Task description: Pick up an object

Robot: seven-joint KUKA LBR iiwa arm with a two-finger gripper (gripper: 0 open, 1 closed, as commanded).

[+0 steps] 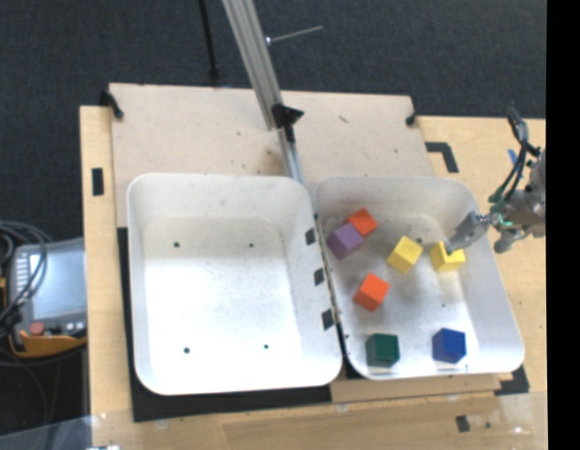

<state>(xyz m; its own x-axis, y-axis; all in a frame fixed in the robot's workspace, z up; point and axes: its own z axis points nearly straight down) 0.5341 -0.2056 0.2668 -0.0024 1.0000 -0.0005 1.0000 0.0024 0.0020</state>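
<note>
You will find no words, numbers, labels or signs to read here. The small screen box [48, 293] at the left edge has a pale face, but it is too blurry for you to read anything.

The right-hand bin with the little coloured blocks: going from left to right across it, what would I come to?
Purple block → orange block → yellow block → blue block → the robot's gripper at the right bin rim. Other blocks overlap these in the order, so I left them out.
</note>
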